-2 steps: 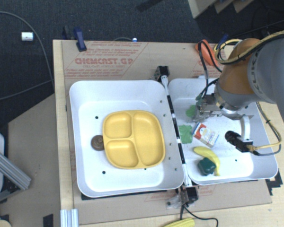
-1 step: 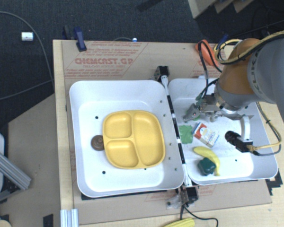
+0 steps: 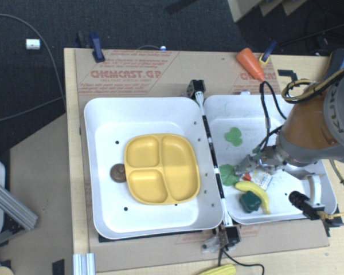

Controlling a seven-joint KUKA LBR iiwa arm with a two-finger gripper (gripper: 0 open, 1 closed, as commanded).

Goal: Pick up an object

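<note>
My gripper (image 3: 251, 162) hangs low over the middle of the right bin (image 3: 246, 109), at the end of the grey arm with the orange band that comes in from the right. Just under and left of it lies a green piece (image 3: 227, 174). A yellow banana (image 3: 254, 190) lies in front of the gripper, with a dark green block (image 3: 251, 202) against it. A small white packet (image 3: 265, 180) sits close to the gripper's right side. A light green leaf shape (image 3: 234, 136) lies further back in the same bin.
The left bin (image 3: 103, 119) holds a yellow divided plate (image 3: 160, 168) and a brown disc (image 3: 118, 172) at the plate's left edge. An orange object (image 3: 250, 63) and a blue clamp (image 3: 96, 47) sit on the bench behind the bins. Black cables loop beside the arm.
</note>
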